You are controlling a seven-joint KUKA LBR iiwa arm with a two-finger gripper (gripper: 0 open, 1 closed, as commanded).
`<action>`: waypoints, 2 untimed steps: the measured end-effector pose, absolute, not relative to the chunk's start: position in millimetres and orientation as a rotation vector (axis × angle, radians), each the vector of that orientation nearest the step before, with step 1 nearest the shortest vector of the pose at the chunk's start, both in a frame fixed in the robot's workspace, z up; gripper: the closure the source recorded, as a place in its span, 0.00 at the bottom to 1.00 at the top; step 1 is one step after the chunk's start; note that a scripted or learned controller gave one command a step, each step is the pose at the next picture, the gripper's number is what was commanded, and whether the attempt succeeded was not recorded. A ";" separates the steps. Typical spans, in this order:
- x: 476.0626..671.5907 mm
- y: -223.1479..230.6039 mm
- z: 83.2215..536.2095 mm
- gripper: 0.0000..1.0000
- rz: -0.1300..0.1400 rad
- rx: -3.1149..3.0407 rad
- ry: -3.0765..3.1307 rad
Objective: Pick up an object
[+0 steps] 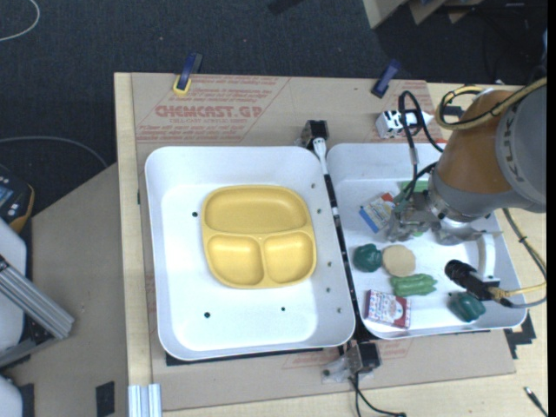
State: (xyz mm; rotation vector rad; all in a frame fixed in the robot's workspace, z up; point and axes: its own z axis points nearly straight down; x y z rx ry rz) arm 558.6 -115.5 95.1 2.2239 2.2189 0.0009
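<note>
Grey metal of the end effector (407, 220) is hanging low over the right bin (347, 168), its tips sitting among a small clutter near the bin's centre, and whether they are spread or closed I cannot tell, nor whether anything is caught between them. Candidate objects are lying close together: a blue-and-red packet (377, 212) at about nine o'clock from the tips, a dark green lump (367, 257) and a tan disc (400, 261) at six o'clock, a green pepper-like piece (414, 284) below those, and a red-and-white packet (387, 309) at the bin's near edge. In my judgement the crowding is threatening a glancing grip on the flat packet or a nudge into a neighbouring piece. The yellow divided tray (258, 235) is sitting in the left bin (174, 259), well apart.
</note>
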 end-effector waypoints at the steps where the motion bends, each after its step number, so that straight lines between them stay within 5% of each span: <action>1: 567.9 -114.3 156.1 1.00 0.007 2.215 2.218; 2: 565.3 -119.5 218.3 1.00 0.007 2.215 2.217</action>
